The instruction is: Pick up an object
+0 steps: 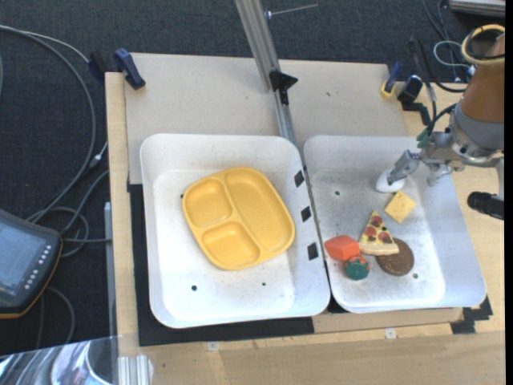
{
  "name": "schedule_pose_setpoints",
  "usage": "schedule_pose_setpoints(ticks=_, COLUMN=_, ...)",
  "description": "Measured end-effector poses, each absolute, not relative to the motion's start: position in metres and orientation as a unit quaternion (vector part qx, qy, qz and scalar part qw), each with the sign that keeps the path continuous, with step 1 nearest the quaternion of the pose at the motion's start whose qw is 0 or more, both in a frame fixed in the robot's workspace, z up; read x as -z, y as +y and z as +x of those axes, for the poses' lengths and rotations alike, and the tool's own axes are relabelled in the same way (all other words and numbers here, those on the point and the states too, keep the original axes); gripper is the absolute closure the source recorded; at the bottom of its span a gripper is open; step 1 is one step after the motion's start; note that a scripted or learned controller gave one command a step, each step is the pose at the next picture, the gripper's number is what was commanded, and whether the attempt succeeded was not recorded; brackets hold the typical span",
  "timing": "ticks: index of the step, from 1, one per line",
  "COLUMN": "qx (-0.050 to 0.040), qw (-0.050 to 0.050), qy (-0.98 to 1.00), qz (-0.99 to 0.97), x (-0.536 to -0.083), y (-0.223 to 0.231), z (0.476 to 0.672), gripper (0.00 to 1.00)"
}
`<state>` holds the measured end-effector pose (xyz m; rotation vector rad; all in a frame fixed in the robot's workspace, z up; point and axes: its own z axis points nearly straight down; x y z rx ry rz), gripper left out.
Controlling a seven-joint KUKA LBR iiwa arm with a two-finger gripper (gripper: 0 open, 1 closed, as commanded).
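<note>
While the arm [481, 95] runs off the right edge, its gripper [420, 167] hangs with fingers spread over the right bin [457, 247], pinching nothing, above the yellow block [400, 207]

So on the counter [200, 95] the two bins sit side by side. The left bin [160, 295] has a divided tray [236, 217] in it. The right bin [449, 263] has a cheese wedge [400, 207] toward the back, with the pizza slice [376, 235], cookie [397, 261], and two veggie pieces [349, 257] bunched just in front.
</note>
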<state>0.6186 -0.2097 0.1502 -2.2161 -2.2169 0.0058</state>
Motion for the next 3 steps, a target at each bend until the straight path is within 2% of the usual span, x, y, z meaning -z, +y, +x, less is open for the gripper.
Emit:
schedule_pose_setpoints(ticks=1, qx=-0.0019, qw=0.004, qy=-0.707, qz=-0.707, x=-0.097, y=-0.209, z=0.617, gripper=0.0)
schedule_pose_setpoints(ticks=2, qx=0.0005, qw=0.0, qy=-0.708, qz=-0.707, x=-0.113, y=-0.209, z=0.62, gripper=1.0)
schedule_pose_setpoints(ticks=3, qx=0.0021, qw=-0.004, qy=-0.708, qz=-0.706, x=-0.173, y=-0.202, z=0.628, gripper=1.0)
